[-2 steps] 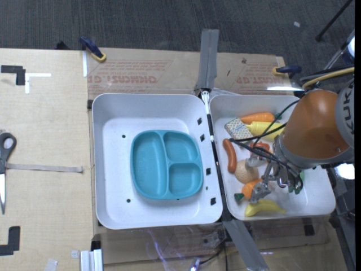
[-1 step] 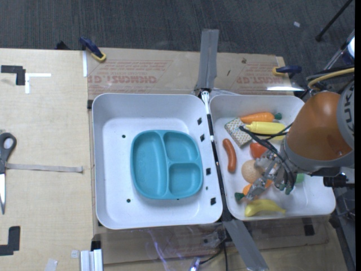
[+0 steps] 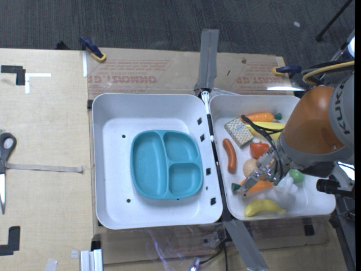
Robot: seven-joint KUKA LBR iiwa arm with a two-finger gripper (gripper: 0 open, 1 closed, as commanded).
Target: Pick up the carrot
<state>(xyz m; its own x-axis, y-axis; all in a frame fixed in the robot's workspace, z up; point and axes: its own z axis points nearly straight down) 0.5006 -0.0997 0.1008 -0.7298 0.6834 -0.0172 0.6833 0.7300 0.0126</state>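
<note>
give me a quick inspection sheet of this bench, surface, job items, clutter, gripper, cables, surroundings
surface: cardboard-covered bench bearing two white bins side by side.
job's things: carrot at the far edge of the right bin; another orange piece lies by the gripper, identity unclear.
clutter: sausage, cracker, banana in the right bin; blue divided plate in the left bin.
grippers: gripper low in the right bin; finger state unclear.
cables: yellow cable at far right.
surroundings: scissors, blue clamps, dark floor.
</note>
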